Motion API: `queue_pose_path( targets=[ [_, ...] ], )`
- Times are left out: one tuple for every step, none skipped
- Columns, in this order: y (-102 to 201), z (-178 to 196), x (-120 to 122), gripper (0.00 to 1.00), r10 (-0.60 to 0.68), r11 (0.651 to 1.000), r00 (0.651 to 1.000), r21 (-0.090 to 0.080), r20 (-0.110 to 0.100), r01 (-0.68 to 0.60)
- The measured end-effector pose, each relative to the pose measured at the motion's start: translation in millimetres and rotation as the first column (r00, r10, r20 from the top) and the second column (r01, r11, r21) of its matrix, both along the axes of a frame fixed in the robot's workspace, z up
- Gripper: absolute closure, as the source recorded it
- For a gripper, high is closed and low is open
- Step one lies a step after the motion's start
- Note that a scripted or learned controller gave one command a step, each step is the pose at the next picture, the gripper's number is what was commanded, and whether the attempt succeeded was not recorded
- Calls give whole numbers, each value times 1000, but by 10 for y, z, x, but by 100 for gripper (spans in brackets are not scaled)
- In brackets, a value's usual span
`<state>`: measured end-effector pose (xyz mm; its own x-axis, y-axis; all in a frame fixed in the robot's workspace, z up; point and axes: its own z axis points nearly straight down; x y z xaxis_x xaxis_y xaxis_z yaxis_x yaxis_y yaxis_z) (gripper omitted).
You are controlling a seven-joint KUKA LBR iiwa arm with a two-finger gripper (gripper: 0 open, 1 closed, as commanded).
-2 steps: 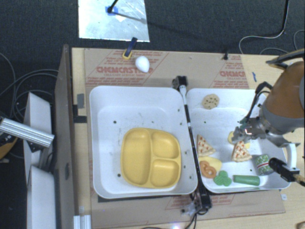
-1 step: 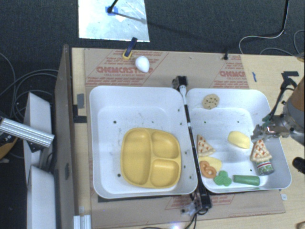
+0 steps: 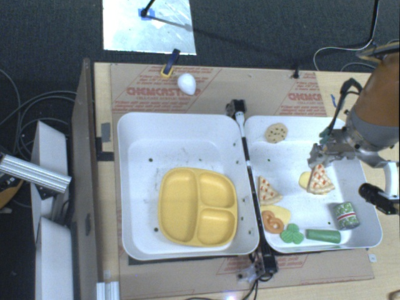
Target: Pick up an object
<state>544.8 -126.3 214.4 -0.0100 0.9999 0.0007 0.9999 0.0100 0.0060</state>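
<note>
From here I cannot tell how my pincer stands; it hangs right of centre, just above the pizza slice in the right bin. I fear the flat wedge may slide away. Cardboard covers the tabletop; dark carpet lies beyond.

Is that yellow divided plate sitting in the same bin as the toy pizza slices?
No, the yellow divided plate lies in the left bin, while the pizza slices lie in the right bin.
</note>
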Motion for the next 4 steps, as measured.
queue_pose_path(
  targets=[
    [633, 74, 155, 100, 1, 1000, 1000, 2, -2, -1],
    [859, 412, -110, 100, -3, 1000, 1000, 1, -2, 3],
    [998, 372, -119, 100, -4, 1000, 1000, -1, -4, 4],
    [1370, 440, -263, 100, -1, 1000, 1000, 1, -5, 1]
  ],
)
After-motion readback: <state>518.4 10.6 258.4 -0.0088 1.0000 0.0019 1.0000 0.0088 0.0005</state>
